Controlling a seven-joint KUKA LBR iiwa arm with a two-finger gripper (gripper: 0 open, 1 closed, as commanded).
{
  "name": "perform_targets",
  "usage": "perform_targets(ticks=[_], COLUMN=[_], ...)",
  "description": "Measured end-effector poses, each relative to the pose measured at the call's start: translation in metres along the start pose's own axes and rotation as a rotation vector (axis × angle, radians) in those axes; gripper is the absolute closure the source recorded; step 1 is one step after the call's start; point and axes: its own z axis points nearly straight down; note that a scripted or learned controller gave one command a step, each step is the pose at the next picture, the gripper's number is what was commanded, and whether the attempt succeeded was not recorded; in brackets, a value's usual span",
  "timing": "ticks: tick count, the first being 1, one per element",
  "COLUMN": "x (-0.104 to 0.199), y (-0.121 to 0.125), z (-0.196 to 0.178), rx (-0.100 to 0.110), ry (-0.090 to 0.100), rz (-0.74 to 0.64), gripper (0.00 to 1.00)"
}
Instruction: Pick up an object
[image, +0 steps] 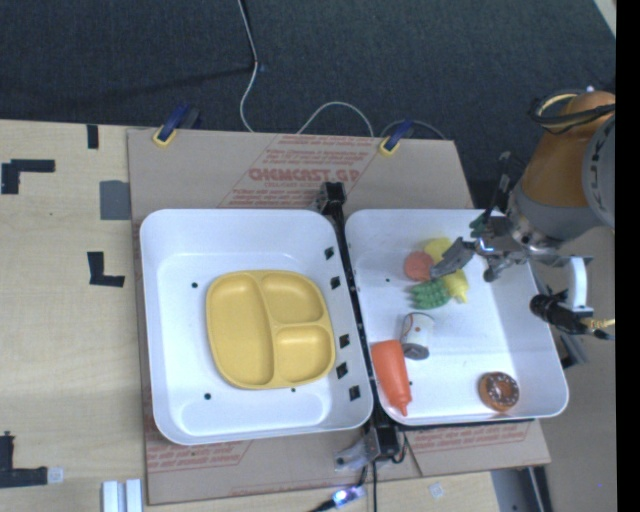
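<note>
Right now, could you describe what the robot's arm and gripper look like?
The arm is grey and rounded, with a broad orange band above the wrist. Its gripper is dark metal with slim fingers. Black cabling and a white fitting hang beside the wrist.

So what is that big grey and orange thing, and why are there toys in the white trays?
That is a robot arm. It reaches in from the right, and a camera above the bench looks down on it at a slant. At the arm's end is a pincer for picking things up.

On the bench sit two shallow white trays. The left bin holds a yellow plate with three sections. The right bin holds small toys: an orange bottle, a brown doughnut, a little grey cup, and a cluster of a red ball, a yellow piece and a green bristly piece.

The pincer hangs over that cluster. I can't tell whether it has gripped anything.
</note>
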Motion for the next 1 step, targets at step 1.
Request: perform_targets(ticks=[1], x=[-0.0022], y=[-0.0094], z=[0.0488], rx=[0.002], ry=[0.0], rz=[0.001], gripper=[0.0])
